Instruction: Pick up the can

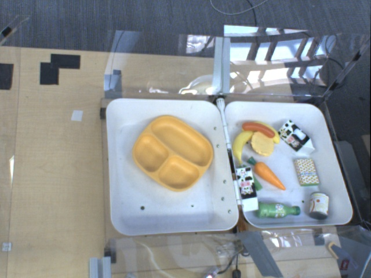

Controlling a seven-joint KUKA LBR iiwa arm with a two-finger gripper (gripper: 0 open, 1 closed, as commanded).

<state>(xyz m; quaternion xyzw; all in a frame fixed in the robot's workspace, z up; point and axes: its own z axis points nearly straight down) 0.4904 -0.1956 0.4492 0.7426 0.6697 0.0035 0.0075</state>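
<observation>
The can [318,205] is small, with a pale label and a dark top, and stands at the front right corner of the right bin [330,132]. A green bottle [277,211] lies on its side just to the left of it. A tan cracker box [305,171] sits right behind the can.
The right bin also holds a banana [240,146], a sausage [259,128], a round yellow piece [262,145], a carrot [270,176] and two cow-print cartons [294,135] [246,185]. The left bin [122,213] holds a yellow divided plate [172,152].
</observation>
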